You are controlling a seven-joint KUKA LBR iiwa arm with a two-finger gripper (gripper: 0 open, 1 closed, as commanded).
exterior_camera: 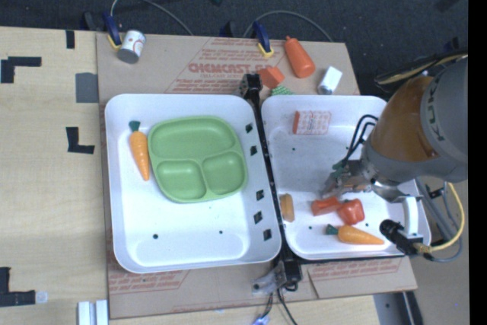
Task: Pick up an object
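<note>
From the camera view we see the arm [426,133] reaching into the right bin [304,156], its gripper [346,177] low over the bin floor, just above a red-orange toy piece [338,207]. We cannot tell how far its fingers are parted, nor whether they hold anything. A toy carrot [359,236] lies near the front rim. In the left bin [122,186], a green divided plate [198,158] sits beside another carrot [139,151]

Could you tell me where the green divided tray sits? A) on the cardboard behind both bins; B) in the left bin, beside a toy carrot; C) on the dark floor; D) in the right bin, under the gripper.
B: the green divided tray lies inside the left bin, with a toy carrot just to its left.
</note>
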